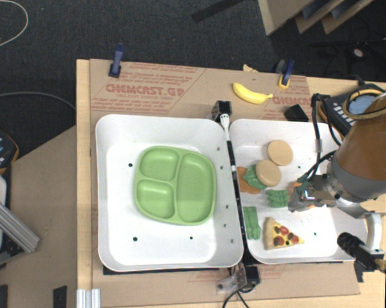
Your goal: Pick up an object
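Note:
The right bin (316, 248) holds several toy foods. Two tan round discs (280, 152) (268, 173) lie at its upper middle, with an orange and green piece (248, 180) to their left. A green leafy piece (277, 198) sits mid-bin, a green pod (251, 223) lies by the left wall, and a pizza slice (282, 235) rests near the front. My gripper (301, 198) hangs low over the bin, just right of the green leafy piece. I see nothing held in it.
A green divided plate (176, 184) lies in the left bin (113, 229). A yellow banana (251, 93) rests on the cardboard behind the bins. Blue clamps (116, 62) (286, 73) stand at the back edge. The arm's body (365, 158) covers the right bin's right side.

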`<state>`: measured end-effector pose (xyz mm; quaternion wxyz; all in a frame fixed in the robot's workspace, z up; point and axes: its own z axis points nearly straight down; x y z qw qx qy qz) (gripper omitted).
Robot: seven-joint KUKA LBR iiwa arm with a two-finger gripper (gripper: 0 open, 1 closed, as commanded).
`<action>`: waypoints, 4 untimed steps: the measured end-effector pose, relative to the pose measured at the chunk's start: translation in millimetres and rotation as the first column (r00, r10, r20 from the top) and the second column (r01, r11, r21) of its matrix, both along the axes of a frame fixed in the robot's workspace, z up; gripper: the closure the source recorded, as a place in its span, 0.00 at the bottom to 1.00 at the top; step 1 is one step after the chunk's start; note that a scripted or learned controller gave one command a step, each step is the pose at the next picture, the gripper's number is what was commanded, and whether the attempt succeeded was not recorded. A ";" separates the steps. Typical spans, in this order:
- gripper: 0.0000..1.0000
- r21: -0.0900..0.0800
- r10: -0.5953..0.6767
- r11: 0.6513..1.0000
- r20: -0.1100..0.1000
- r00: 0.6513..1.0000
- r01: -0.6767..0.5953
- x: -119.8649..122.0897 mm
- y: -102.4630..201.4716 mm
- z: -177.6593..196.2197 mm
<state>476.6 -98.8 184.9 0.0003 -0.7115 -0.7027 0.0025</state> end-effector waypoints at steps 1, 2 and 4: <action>1.00 0.008 0.020 1.000 0.001 1.000 -0.020 2.7 78.7 -0.5; 1.00 0.007 0.022 1.000 0.004 1.000 -0.022 2.2 154.1 -0.7; 1.00 0.008 0.022 1.000 0.013 1.000 -0.022 8.3 265.6 192.2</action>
